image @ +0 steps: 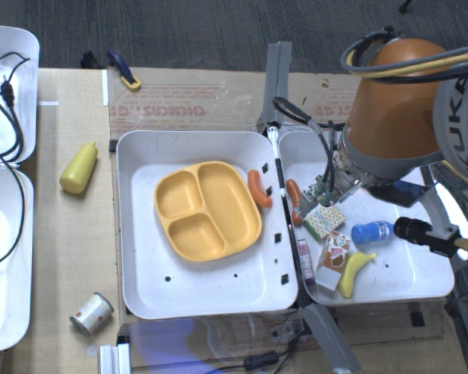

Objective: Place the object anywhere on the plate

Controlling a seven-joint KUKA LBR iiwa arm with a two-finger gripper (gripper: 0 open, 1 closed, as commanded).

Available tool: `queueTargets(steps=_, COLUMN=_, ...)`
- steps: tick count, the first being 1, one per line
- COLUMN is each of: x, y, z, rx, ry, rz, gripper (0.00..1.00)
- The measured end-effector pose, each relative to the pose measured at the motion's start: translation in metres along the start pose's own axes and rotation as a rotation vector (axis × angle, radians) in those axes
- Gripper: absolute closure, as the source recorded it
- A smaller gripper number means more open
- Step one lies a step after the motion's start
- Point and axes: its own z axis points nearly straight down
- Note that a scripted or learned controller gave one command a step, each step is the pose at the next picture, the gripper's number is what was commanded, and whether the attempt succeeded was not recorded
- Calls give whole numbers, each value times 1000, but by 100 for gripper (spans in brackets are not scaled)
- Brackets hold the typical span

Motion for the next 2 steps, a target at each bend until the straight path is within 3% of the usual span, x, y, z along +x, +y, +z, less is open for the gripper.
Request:
queueTargets(steps=1, x=1, y=100, z=56, rx=1, ry=1, rz=37, gripper=100)
queueTargets(steps=2, x=1, y=100, z=56, rx=1, ry=0, rz=37, gripper=0)
